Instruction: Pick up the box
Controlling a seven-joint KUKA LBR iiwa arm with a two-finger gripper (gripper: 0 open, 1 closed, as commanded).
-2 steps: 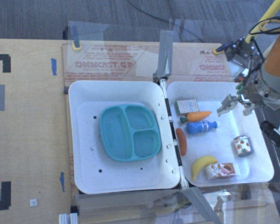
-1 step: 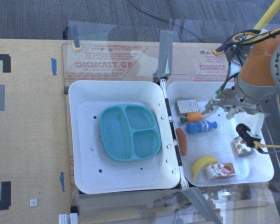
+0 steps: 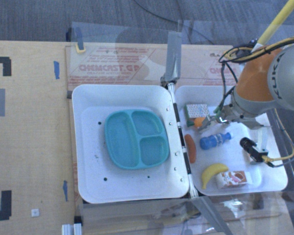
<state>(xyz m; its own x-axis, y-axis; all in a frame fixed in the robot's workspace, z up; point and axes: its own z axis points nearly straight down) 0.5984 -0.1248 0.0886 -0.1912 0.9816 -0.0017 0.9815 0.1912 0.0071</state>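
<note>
The blue bottle [image 3: 215, 140] lies on its side near the middle of the right bin [image 3: 279, 180], and everything else is placed from it.

The box [image 3: 196, 112], small with a green side and a speckled pale top, sits up and to the left of the bottle, near the bin's far left corner. A small orange piece [image 3: 201, 123] lies against the box's near edge, between box and bottle. The claw [image 3: 217, 118] hangs directly above the bottle in the view, just right of the box and the orange piece. Nothing shows in its grip, and I cannot tell whether it is set wide or narrow. The grey arm [image 3: 284, 82] with its orange band [image 3: 255, 82] extends up and to the right of the bottle.

Left of the bottle, a reddish sausage [image 3: 190, 148] lies along the bin's left wall. Below the bottle lies a banana [image 3: 211, 173], and just right of the banana, touching it, a white and red packet [image 3: 233, 178].

Well to the left of the bottle, across the divide, the left bin [image 3: 88, 106] holds a teal divided plate [image 3: 136, 139], lying flat near its middle. Both bins rest on the pale brown worktop [image 3: 29, 131].
</note>
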